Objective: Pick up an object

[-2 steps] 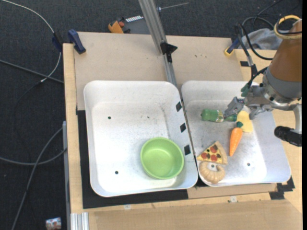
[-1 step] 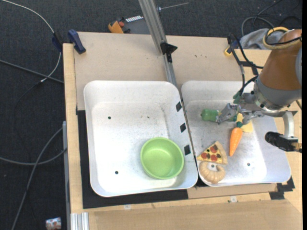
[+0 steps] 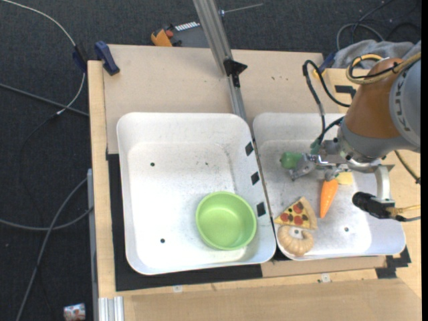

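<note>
Objects for picking, listed left to right across the desk (image 3: 167, 79).

Left bin (image 3: 134, 139): shallow, white, speckled floor. Contents: one green bowl (image 3: 226, 220), upright, near the bin's front right corner.

Metal rail (image 3: 215, 35): slanted, running from the top of the view down to the seam between the two bins.

Right bin (image 3: 267, 129): shallow, white, set just beside the left bin. Contents:
- Small green item (image 3: 290, 159), rounded, in the middle of the bin, close to the tip of the hand. Too small to identify.
- Pizza slice toy (image 3: 297, 215), yellow with red spots, near the front left of the bin.
- Round tan pastry toy (image 3: 295, 241), touching the front rim, just below the pizza slice.
- Orange carrot toy (image 3: 327, 197), lying with its point toward the front, right of the pizza slice.
- Small yellow piece (image 3: 345, 178), just beside the carrot's upper end.

Hand (image 3: 302, 168): low over the right bin, pointing left at the green item. Finger state cannot be told. Nothing visibly gripped.

Arm (image 3: 381, 105): grey with orange band, entering from the right, cables trailing above it.
</note>
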